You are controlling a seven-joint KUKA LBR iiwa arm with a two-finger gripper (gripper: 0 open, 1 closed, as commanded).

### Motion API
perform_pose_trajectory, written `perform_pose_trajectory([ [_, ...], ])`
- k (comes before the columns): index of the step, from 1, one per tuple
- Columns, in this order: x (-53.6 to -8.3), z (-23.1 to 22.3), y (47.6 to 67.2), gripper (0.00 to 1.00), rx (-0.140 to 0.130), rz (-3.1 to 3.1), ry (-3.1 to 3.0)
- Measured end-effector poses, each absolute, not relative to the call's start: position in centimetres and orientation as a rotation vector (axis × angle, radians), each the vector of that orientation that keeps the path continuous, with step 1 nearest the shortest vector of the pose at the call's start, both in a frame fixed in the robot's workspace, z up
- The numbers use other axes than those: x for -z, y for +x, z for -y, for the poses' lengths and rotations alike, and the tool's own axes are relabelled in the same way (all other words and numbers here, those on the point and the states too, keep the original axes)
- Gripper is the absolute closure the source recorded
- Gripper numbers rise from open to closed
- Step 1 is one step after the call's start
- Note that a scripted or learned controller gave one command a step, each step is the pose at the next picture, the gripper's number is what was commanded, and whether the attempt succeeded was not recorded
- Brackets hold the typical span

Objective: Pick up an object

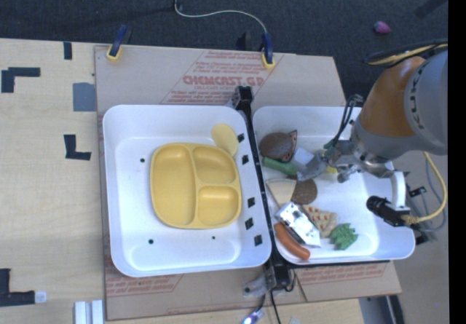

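I have the gripper (314,166) low in the right bin (378,242), just beside a green piece (279,165) and above a brown disc (304,191); I cannot tell its state. The disc looks light, stiff and flat, likely slippery, so I'd pinch it across its edges.
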State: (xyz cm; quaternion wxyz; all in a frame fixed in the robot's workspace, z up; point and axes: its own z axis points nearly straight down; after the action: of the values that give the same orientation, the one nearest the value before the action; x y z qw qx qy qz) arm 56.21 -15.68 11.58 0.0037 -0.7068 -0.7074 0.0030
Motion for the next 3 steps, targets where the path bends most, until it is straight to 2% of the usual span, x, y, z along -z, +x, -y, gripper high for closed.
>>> perform_pose_trajectory([
  [1, -8.1, 10.4, 61.0, 0.00, -0.005, 2.226, -2.213],
  [2, -8.5, 12.4, 54.6, 0.00, 0.001, 2.224, -2.222],
  [3, -9.5, 12.5, 54.8, 1.00, -0.001, 2.225, -2.224],
])
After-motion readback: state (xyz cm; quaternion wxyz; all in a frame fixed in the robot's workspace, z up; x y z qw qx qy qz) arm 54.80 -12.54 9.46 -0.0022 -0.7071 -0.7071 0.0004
